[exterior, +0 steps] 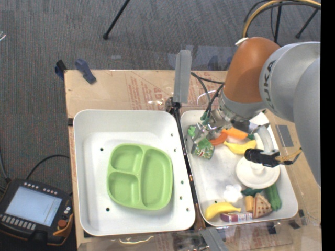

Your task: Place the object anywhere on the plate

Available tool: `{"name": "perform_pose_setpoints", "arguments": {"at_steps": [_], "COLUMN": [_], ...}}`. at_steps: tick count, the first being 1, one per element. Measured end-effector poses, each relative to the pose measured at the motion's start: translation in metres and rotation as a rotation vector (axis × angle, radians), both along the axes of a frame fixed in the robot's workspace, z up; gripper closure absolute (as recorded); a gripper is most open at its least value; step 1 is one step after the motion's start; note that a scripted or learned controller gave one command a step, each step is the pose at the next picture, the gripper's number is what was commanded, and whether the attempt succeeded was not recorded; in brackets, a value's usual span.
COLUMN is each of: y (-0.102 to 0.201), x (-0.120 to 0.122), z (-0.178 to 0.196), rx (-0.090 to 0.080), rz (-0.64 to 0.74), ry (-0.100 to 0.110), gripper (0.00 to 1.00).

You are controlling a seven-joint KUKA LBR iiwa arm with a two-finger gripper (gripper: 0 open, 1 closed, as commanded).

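The green plate (pixel 140 175), with three compartments, lies in the middle of the left bin (pixel 89 140), in the lower left part of the frame, and nothing lies on it. All the small things are in the right bin (pixel 201 203), well apart from the plate. At the upper left corner of this bin there is a small green box (pixel 203 149), a little tilted, close to the wall between the two bins. The gripper (pixel 205 130) hangs just above this box, and I cannot tell if it is open or closed, or if it touches the box. Just to the right of the box lie an orange piece (pixel 234 134) and a yellow banana (pixel 239 148). Lower, there is a round white dish (pixel 256 178). Along the bottom edge of the right bin lie a second banana (pixel 222 209), a wedge-shaped slice (pixel 260 207) and a dark green vegetable (pixel 274 197). The grey arm (pixel 293 82) with its orange band comes in from the upper right. At the lower left of the frame, beside the desk (pixel 120 88), sits a control pendant (pixel 34 209) with a screen.
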State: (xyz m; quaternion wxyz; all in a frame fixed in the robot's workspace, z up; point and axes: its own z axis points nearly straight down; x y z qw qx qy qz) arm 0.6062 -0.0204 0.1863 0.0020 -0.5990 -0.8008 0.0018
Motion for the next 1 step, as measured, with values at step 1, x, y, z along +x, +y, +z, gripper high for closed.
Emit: {"name": "perform_pose_setpoints", "arguments": {"at_steps": [1], "y": [0.0672], "x": [-0.0537], "z": [0.0770], "rx": [0.003], "rz": [0.069], "ry": [-0.010], "gripper": [1.00]}}
